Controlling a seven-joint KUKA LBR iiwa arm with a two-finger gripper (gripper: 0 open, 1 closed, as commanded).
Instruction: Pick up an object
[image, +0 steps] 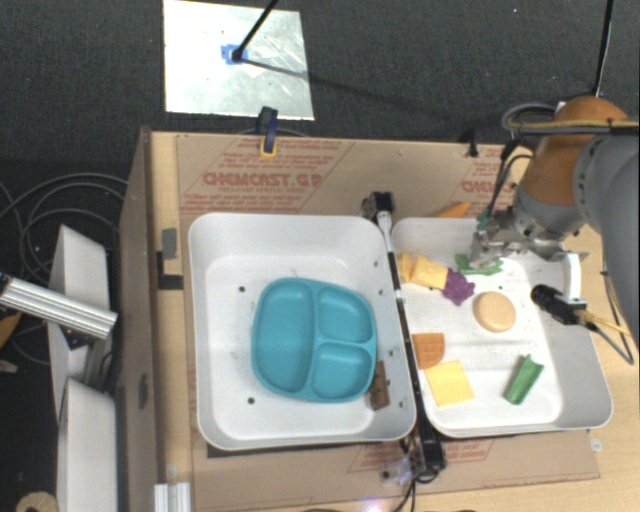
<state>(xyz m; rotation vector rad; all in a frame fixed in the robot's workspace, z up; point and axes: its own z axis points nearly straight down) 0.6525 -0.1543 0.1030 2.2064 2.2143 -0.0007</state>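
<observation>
Left white bin (215, 300) with teal divided plate (313, 340) well left of the fingers, right white bin (585, 375) under the gripper (487, 248), finger spread impossible to tell, green piece (481, 266) touching the fingertips, purple object (458, 288) just below-left, round beige object (494, 312) near below.

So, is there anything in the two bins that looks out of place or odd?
One thing stands out: a small brown piece in the left bin sits wedged at the right wall, touching the blue divided plate, apart from the loose pieces in the right bin. Nothing looks spilled or broken.
</observation>
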